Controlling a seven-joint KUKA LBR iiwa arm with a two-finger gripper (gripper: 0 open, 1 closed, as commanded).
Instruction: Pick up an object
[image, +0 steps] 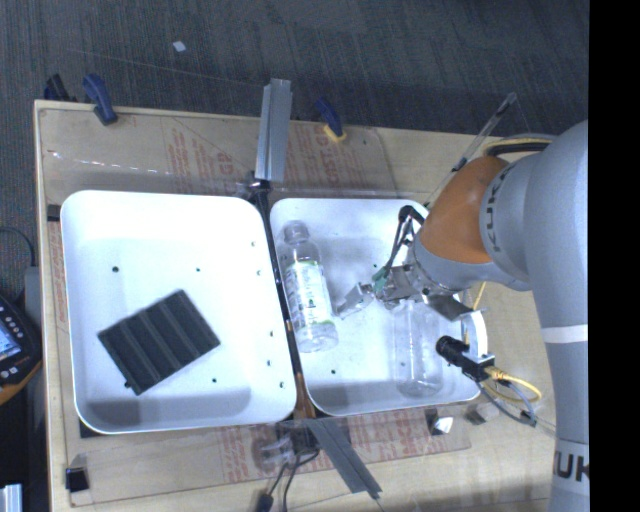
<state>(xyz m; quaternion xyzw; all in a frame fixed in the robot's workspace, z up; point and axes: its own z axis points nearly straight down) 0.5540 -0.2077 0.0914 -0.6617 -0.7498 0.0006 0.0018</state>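
1. the gripper (362, 293) is low in the right bin (345, 215), reaching in from the right beneath the arm's orange band (462, 212). its tip is small and bright against the white floor, so whether it is wide, narrow or holding anything cannot be told.
2. the nearest candidates lie in that bin: a clear labelled bottle (307, 290) along the left wall, just left of the tip, and a second clear bottle (416, 350) to its lower right, partly under the wrist.
3. likely risk: both bottles lie on their sides, so a slightly off-centre descent would probably roll one away instead of trapping it.
4. the labelled bottle rests near the wall, which leaves little room on that side and could cause a scrape or a jam.
5. clear plastic looks slick, so a shallow closure may slip off on the lift.
6. the dark ridged block (158, 340) sits in the left bin (150, 205), well apart and not at risk.
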